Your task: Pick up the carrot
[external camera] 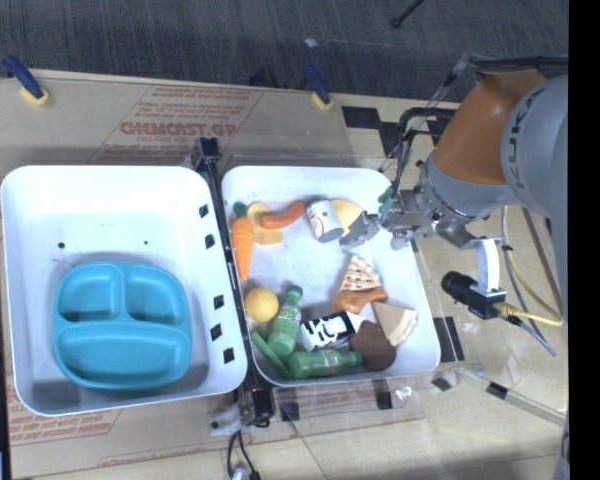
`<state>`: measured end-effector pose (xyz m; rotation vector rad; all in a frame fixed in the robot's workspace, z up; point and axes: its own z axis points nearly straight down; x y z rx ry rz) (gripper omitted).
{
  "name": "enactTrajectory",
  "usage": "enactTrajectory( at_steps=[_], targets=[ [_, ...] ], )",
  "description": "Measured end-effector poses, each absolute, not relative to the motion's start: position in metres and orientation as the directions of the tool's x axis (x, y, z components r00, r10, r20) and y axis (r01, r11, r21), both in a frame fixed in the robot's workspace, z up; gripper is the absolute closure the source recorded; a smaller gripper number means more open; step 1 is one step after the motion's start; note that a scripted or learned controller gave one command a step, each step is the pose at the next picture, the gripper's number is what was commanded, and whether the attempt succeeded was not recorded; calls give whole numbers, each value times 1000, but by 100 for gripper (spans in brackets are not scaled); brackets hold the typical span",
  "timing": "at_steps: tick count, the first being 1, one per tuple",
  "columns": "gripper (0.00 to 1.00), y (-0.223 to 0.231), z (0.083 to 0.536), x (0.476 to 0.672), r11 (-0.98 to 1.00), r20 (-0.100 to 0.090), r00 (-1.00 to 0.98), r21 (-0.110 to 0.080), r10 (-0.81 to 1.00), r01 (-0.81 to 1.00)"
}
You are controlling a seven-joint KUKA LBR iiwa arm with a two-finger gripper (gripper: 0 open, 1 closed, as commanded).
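Cardboard covers the bench (180, 118) under 2 white bins, and I start from the gripper (365, 228), which hangs over the right bin (280, 180) near its right wall, just beside a small white can (323, 220). I make out grey fingers pointing left and down into the bin, but I cannot tell whether they are spread or pressed together; nothing sits visibly between them. Outward from there lie a waffle slice (361, 278) below the gripper, a sausage (283, 215) to its left, then a lemon (261, 304) and a green bottle (285, 320) toward the front. The carrot (242, 247) lies against the bin's left wall, green top toward the back, long axis running back to front. So my target is across the bin to the gripper's left, with the can and sausage between. I judge the wall will crowd 1 finger. A blue tray (125, 323) sits in the left bin (30, 268).
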<state>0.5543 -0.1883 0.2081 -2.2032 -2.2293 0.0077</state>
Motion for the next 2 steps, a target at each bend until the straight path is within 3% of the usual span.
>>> enactTrajectory(
  at_steps=[1,2],
  targets=[
    [0,-92,112,604,-177,3,177,-18,984,984],
    [0,-94,92,632,-316,-5,316,-7,949,949]
  ],
)
